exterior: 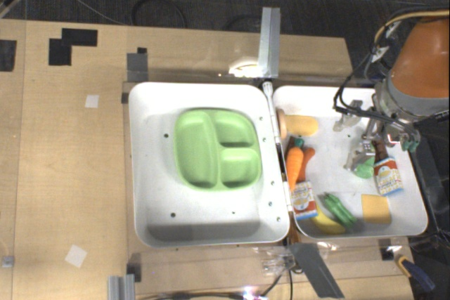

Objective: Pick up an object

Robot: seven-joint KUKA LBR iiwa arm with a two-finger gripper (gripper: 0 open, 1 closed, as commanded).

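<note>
My fingers (362, 154) hang low in the right bin (420, 221), tips down just above or touching a small green piece (364, 168); whether they are apart, together or clamped on it I cannot tell, since the metal parts blur into one pale shape. That green piece is the likeliest thing to take, and it sits just beside a small bottle (387, 176) with a red cap and printed label. Below the bottle lies a yellow block (375, 209). Further left in the same bin are a carrot (295, 161), a tan bun (299, 125) above it, a second bottle (303, 197) below it, then a green pod (337, 209) lying over a banana (325, 223). The left bin (151, 165) carries a green divided tray (216, 148), well apart from me. My worry, as a judgement: the green piece is small and crowded by the bottle, so a close could nip the bottle's cap instead, or push the piece aside and come up bare. My wrist and orange band (424, 60) are cut off at the right edge, cables cover part of the bin's upper corner, and I cannot make out what the green piece really is. The tabletop (63, 172) lies beyond.
</note>
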